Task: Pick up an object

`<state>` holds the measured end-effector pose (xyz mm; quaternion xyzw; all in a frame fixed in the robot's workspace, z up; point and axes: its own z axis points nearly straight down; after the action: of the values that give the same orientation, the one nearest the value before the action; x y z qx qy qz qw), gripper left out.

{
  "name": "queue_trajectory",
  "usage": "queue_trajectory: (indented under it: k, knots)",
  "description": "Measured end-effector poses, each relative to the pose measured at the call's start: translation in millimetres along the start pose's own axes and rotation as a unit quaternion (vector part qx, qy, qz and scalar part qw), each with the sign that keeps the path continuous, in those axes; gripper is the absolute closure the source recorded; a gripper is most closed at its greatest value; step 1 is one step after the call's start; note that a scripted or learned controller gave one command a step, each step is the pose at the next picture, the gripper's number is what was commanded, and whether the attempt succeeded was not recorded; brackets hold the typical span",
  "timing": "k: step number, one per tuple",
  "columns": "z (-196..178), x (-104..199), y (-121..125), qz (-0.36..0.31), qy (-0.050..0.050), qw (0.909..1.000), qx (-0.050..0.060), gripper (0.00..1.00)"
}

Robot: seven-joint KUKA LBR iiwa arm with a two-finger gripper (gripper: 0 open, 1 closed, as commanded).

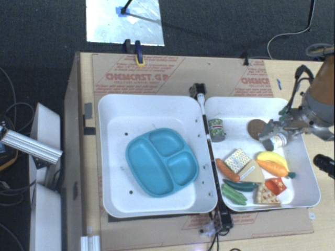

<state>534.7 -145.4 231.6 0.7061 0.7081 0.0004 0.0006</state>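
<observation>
The pincer [273, 139] hangs low in the right white plastic bin [301, 195], just above the yellow banana [271, 158] and orange carrot-shaped toy [274, 167]; whether it is wide or narrow cannot be told. A brown round disc [255, 128] lies just beside it. The left white bin [112, 140] holds a smooth blue divided plate [162, 161]. Both rest on a cardboard-covered tabletop [157, 75] above dark carpet [36, 35].

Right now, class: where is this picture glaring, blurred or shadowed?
Camera view: glare washes out the shiny sheet on the floor; the gripper over the right bin looks soft and blurred; the blue tray is evenly lit, with faint shadow along the left bin wall.
</observation>
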Motion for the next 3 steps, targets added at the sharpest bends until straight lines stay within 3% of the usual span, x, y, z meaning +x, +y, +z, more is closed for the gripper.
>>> queue_trajectory:
  k: [1, 2, 3]
  knots:
    - [138.2, -51.4, -8.0, 0.001, 0.0, 1.0, 0.002, 0.0]
    - [101.5, -61.2, 35.5, 0.0, -0.001, 1.0, -0.001, 0.0]
    - [130.7, -61.4, 79.9, 0.0, 0.0, 1.0, -0.001, 0.0]
